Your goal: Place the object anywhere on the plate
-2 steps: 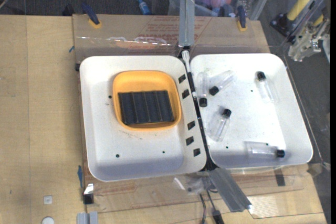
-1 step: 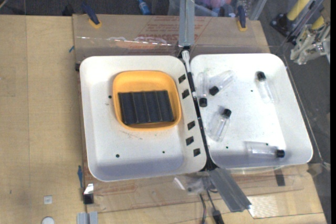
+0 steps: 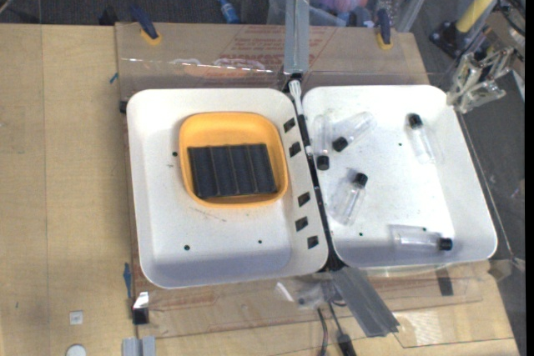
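Looks finished, or nearly so. Dark ridged slab (image 3: 232, 171) lying flat inside the orange plate (image 3: 193, 133), in the left bin (image 3: 158, 250); fully within the plate's rim, nothing hanging over the edge. Taken as the task's object, already placed, with nothing left but to keep clear of it.

Over in the right bin (image 3: 455, 188), four clear vials (image 3: 350, 194) with black caps, scattered and apart from one another: one near the divider at the top, one toward the far right, one in the middle, one along the near edge. Should one of these be the object instead, then not yet started: none picked up, none on the plate.

Gripper (image 3: 477, 83) parked off the right bin's upper right corner, beyond the rim, well apart from vials, plate and slab. Carrying nothing, as far as can be seen. Whether wide or narrow: cannot tell, too small and cluttered against the background. Reads as a pulled-back pose rather than an approach to either bin.
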`<state>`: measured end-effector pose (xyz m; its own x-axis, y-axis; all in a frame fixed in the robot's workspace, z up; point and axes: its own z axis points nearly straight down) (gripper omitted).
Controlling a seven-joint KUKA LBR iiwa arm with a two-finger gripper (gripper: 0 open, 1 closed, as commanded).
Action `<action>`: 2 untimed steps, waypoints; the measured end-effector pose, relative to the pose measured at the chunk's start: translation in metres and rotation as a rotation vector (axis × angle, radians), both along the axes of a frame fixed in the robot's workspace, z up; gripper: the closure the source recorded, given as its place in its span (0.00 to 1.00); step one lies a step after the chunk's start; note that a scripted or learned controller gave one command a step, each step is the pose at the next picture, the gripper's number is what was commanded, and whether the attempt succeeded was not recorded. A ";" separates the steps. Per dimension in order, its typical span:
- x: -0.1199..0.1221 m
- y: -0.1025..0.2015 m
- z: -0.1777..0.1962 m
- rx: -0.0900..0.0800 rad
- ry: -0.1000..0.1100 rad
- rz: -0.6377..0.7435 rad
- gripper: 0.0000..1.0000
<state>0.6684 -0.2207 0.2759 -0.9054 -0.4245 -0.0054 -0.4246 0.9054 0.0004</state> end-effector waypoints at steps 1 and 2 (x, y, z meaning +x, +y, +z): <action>0.000 -0.001 0.052 -0.003 -0.008 0.254 1.00; 0.000 -0.001 0.129 -0.005 -0.008 0.549 1.00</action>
